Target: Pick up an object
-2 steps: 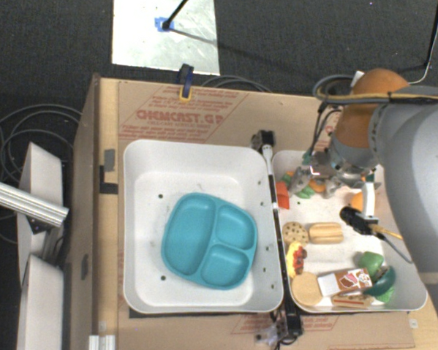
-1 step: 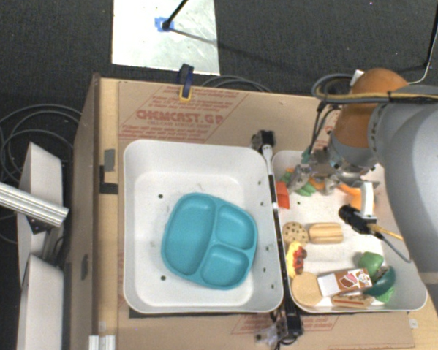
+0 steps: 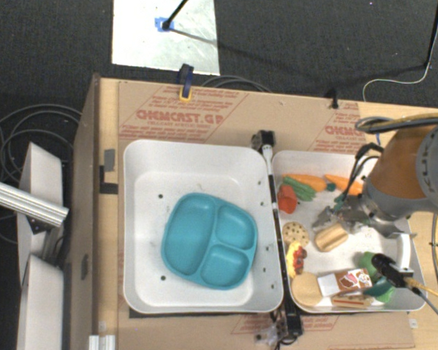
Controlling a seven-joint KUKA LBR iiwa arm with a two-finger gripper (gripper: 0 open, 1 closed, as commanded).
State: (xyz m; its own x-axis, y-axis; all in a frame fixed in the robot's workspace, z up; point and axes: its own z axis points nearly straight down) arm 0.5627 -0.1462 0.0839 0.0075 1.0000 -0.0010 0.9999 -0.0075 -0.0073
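Reaching in from the right, the arm (image 3: 406, 169) is seen over the right bin (image 3: 307, 162), with the gripper (image 3: 332, 219) low among the toy food. Gripper state cannot be told: the tip is seen from above and blends with the clutter. A tan block (image 3: 331, 238) lies tilted just below the gripper, close to or touching it; contact cannot be confirmed, and nothing is seen to be held. An orange carrot (image 3: 310, 181) lies along the bin's far side, with a green piece (image 3: 300, 189) just beside it and a red piece (image 3: 287, 201) by the left wall. A speckled cookie (image 3: 295, 231) sits left of the tan block. A yellow-and-red piece (image 3: 296, 259) is found nearer the front, against the left wall. A tan disc (image 3: 308, 287) and a small printed box (image 3: 349, 281) are at the front edge, the box overlapping the disc. In the left bin (image 3: 153, 174) a blue divided plate (image 3: 210, 240) lies flat, well apart from the gripper.
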